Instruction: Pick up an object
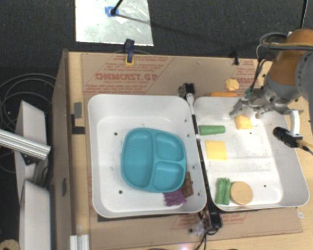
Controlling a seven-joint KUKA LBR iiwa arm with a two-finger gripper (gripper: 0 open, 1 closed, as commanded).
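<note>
My gripper hangs over the back of the right bin, fingers spread and open, with nothing between them. Just below it lies a small pale yellow chunk. Further left in the same bin lie a green cylinder and a flat yellow square. At the bin's front sit green pods beside a tan round disc. An orange stick lies along the back rim.
The left bin holds a teal divided plate, with a purple piece and a brown piece at its front right. A yellow lump rests on the cardboard behind the bins. A black divider separates the bins.
</note>
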